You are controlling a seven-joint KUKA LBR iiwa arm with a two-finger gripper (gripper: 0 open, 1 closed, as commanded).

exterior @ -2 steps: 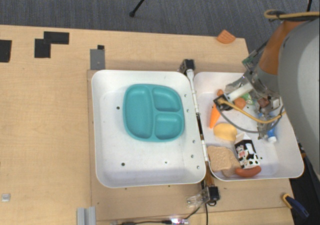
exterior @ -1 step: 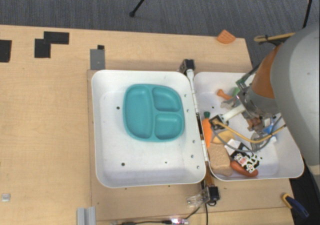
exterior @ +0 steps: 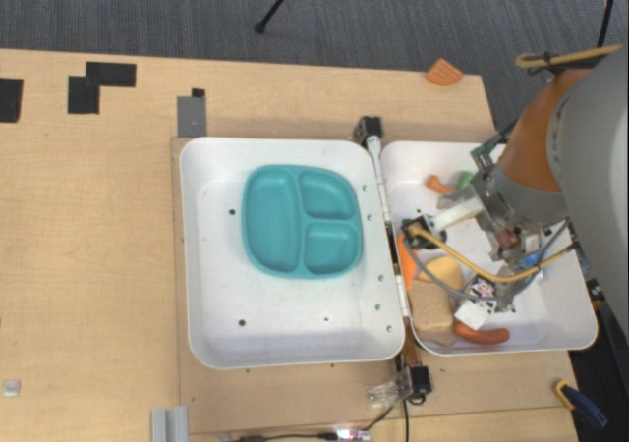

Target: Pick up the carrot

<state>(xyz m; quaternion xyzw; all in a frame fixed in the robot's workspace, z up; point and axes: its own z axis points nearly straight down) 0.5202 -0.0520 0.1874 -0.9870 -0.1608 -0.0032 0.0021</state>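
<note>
Saw the carrot [exterior: 437, 183] in the right bin [exterior: 562, 328], near its far wall, just beside the arm [exterior: 580, 136]. Found the gripper [exterior: 486, 298] low over the near half, by bread [exterior: 432, 310] and a sausage [exterior: 482, 335]. Could not tell whether clenched or released.

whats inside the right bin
The right bin holds a carrot near its back, something green beside it, a tan block and a red sausage at the front. The arm covers the rest.
</note>
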